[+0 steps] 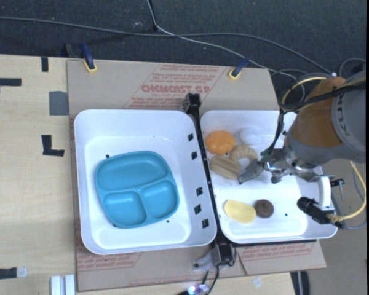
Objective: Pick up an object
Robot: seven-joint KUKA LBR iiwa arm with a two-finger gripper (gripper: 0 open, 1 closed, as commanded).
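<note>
The left bin (86, 134) holds a blue divided tray (136, 187). In the right bin (295, 229) lie an orange round piece (220, 142), a tan oblong piece (224, 166), a pale white piece (251, 135), a yellow piece (240, 211) and a small brown piece (264, 208). The gripper (251, 172) hovers just beside the tan oblong piece, near the bin's middle, with nothing visibly between its fingers; whether they are spread or closed cannot be told.
</note>
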